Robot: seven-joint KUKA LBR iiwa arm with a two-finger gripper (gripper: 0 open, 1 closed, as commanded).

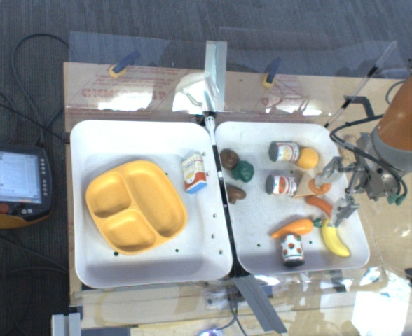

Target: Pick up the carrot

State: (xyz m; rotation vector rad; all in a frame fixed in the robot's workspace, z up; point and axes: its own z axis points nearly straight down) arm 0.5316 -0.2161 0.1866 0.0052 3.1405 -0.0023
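The carrot (294, 227), orange with a green stub at its right end, lies slanted in the right bin (256, 257) near the front. Just left of a yellow banana (335, 240) it rests, with an upright can (292, 249) below it. My gripper (338, 189) hangs over the bin's right edge, up and to the right of the carrot and apart from it. Its fingers (331, 166) are spread open with nothing held between them. A small red-orange piece (319, 204) and an orange ring (321, 185) lie under the gripper.
The right bin also holds two lying cans (284, 151) (282, 184), a yellow fruit (308, 158), two brown items (228, 159) (235, 193) and a green item (245, 170). In the left bin sit a yellow divided plate (134, 205) and a small carton (194, 172).
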